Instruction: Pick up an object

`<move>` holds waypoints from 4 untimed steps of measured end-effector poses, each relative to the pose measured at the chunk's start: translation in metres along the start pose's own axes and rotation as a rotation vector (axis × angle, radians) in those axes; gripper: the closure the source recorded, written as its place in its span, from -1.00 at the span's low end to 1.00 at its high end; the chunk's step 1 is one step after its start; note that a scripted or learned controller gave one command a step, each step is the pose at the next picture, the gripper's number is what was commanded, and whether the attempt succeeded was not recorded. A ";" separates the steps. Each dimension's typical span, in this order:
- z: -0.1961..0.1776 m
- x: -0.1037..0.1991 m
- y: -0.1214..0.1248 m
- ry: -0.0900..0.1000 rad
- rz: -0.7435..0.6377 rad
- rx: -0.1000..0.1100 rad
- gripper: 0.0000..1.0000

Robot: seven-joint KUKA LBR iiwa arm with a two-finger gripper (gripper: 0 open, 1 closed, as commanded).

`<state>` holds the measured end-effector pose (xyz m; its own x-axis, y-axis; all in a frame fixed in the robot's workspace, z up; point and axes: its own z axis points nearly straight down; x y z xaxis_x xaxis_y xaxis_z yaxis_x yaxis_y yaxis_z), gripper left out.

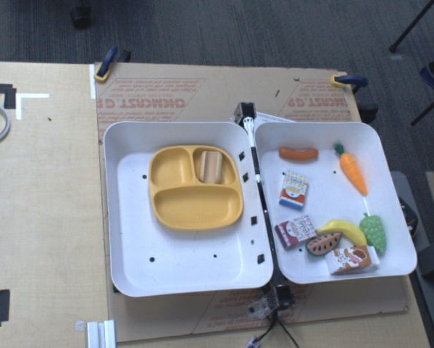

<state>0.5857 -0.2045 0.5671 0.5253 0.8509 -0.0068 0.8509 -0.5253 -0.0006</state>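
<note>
Toys (325, 201) in right bin (390, 194), tray (195, 187) left

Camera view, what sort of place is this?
Probably a robot test bench in a lab: two shallow white bins on clamped brown cardboard, a sectioned yellow plastic plate, and toy food such as an orange plastic carrot.

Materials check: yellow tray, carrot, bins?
Yellow tray: looks like moulded plastic, matte, one even colour, rounded compartment walls. Carrot: probably toy plastic or rubber, flat uniform orange with a green tip; too small to be sure. Bins: white, likely thin formed plastic, smooth with rounded corners and a soft sheen.
</note>
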 end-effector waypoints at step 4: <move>-0.032 0.003 0.004 -0.006 -0.013 0.000 1.00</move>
<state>0.5911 -0.2037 0.5993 0.5142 0.8576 -0.0128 0.8577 -0.5142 -0.0009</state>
